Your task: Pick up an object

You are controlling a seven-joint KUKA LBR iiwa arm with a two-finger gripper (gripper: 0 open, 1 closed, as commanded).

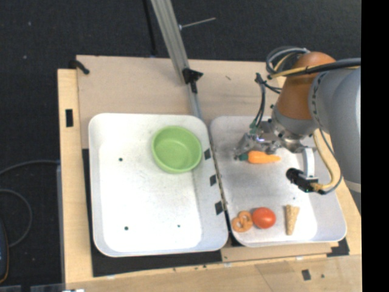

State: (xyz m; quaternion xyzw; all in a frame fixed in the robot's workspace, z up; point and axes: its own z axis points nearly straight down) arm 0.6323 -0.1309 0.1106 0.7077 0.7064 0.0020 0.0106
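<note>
We are seeing a tan wooden bench (134, 84) filling the middle of the frame, and two shallow white bins are lying on it: the left bin (115, 218) at centre-left, the right bin (328, 224) at lower right, their edges touching.

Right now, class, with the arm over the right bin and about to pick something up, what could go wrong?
1. The end effector sits at the carrot, whose rounded, tapered shape could slip free.
2. The carrot lies near the right bin's upper left wall, so a nudge may push it against that wall.
3. The dangling cable might snag.
</note>
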